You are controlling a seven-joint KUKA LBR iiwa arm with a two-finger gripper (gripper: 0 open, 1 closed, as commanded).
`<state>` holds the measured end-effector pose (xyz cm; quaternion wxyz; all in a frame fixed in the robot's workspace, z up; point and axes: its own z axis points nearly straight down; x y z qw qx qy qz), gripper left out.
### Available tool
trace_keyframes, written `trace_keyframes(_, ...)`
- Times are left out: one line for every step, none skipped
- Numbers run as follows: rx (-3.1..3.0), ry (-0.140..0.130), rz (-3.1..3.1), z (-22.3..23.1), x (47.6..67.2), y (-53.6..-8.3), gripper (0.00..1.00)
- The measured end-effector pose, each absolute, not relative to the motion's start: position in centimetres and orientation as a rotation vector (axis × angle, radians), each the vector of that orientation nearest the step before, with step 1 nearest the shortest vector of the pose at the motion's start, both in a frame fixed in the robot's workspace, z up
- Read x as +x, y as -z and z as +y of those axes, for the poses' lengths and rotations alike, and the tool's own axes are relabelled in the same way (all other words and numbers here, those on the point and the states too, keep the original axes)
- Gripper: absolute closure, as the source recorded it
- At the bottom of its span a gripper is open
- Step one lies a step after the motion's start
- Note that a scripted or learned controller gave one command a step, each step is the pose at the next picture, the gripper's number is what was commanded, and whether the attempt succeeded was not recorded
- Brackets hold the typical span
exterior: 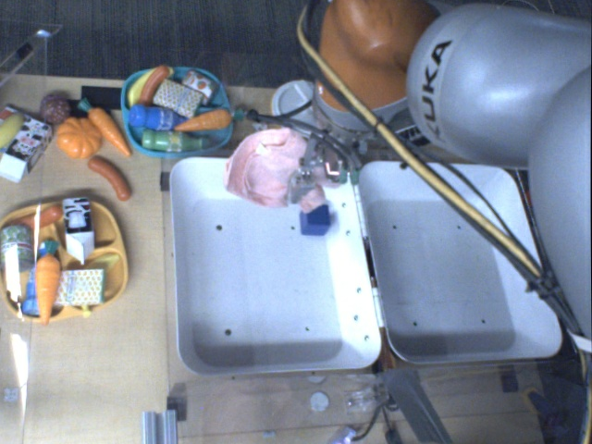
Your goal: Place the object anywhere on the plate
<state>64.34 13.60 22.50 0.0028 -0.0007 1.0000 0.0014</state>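
Reaching in from the right, the grey KUKA arm with the orange band (370, 26) and hiding the far edge of both bins under its bulk. Cut off by the frame's right side, most of the arm's body. Hanging over the far right corner of the left shallow white bin (259, 340), the two-finger gripper (314, 178), small and tangled among dark cables, so hard to read. Cannot tell how wide the pincer stands, nor whether anything sits within it. Lying just below the gripper, on the bin floor, a small dark-blue block (316, 220), possibly touching the pincer's tip, though blur leaves that unsure. Resting in the same far corner, a flat pink round plate (264, 166), its right part covered by the gripper and its far rim lapping the bin wall. Sitting off the plate, beside its near right edge, the blue block. Standing to the right, touching side by side, the right shallow white bin (462, 340). Set beyond the left bin on the wooden bench (139, 359), a blue bowl of toy food (178, 111); at the bench's left edge, a yellow tray of toy food (63, 262), with a small orange pumpkin (77, 137) near the far left.
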Motion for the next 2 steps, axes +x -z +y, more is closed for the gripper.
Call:
trace_keyframes(-0.001, -0.006, 3.135, 18.86, 64.37, -22.57, 1.0)
trace_keyframes(0.0, -0.006, 3.134, 18.84, 64.39, -22.62, 0.0)
